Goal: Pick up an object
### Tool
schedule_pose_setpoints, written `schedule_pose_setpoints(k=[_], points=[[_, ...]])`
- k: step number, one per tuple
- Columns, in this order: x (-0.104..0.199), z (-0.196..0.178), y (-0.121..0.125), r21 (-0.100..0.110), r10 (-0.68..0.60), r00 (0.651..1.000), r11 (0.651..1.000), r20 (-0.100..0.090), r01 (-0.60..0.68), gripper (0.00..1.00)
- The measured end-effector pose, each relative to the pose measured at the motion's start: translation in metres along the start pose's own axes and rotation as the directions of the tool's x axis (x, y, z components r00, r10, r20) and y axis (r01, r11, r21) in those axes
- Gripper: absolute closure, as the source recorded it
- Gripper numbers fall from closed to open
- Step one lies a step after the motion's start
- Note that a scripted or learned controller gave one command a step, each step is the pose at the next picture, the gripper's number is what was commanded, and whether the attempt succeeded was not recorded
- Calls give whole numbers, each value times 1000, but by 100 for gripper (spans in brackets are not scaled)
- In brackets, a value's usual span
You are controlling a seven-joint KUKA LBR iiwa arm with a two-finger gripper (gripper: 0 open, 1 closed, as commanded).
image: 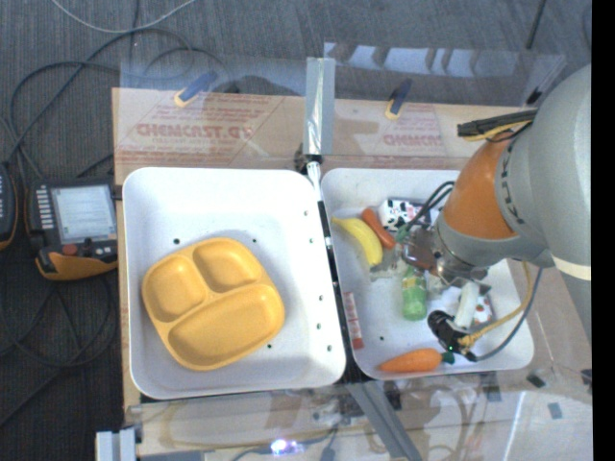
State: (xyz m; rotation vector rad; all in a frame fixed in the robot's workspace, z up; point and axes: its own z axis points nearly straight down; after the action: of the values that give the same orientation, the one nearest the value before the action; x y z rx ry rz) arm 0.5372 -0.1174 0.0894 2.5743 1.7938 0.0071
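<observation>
over the right bin (514,353), fingers (415,254) hidden above a glossy green bottle (414,299); grip unclear.

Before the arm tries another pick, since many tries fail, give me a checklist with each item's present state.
1. End effector over the right bin: ok.
2. An item directly under it: ok, the green bottle lies just below.
3. Something held between the fingers: cannot tell, the wrist hides them.
4. Neighbours clear of the bottle: ok for the banana and the carrot, which lie apart from it.
5. Cable clear of the items: not ok, it loops down near the carrot.
6. Yellow tray out of the way: ok, it sits in the left bin.
</observation>
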Motion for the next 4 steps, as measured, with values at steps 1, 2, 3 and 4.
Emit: schedule_pose_setpoints(k=[1,2,3,4], points=[[-20,1,83,-4,142,990,990,2,-142,0],[-23,0,126,59,405,914,912,31,-406,0],[-22,-7,130,35,407,913,912,27,-408,100],[-47,-35,138,12,259,966,966,9,-259,100]])
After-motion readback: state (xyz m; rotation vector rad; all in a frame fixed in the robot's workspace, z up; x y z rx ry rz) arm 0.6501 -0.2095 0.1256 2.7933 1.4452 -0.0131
